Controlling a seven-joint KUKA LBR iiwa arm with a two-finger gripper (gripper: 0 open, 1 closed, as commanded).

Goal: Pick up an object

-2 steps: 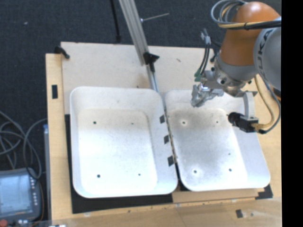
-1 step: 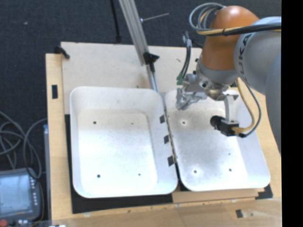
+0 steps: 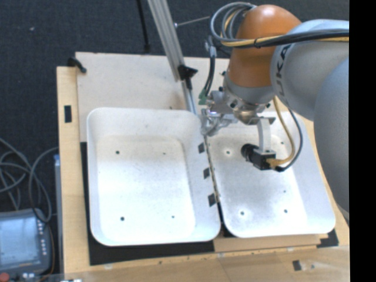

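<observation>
Hangs with the gripper at ten o'clock in the right bin, beside the left bin, grip width impossible to tell, any object hidden beneath, leaving the pick seemingly undone.

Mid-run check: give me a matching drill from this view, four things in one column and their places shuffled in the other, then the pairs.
Things:
1. gripper
2. aluminium rail
3. grey screen box
4. orange band

Places:
A. lower left corner of the view, off the bench
B. above the wrist, upper right
C. at the far end of the seam where the left bin meets the right bin
D. slanting down from the top edge toward the bins' far side

Pairs: 1-C, 2-D, 3-A, 4-B
</observation>
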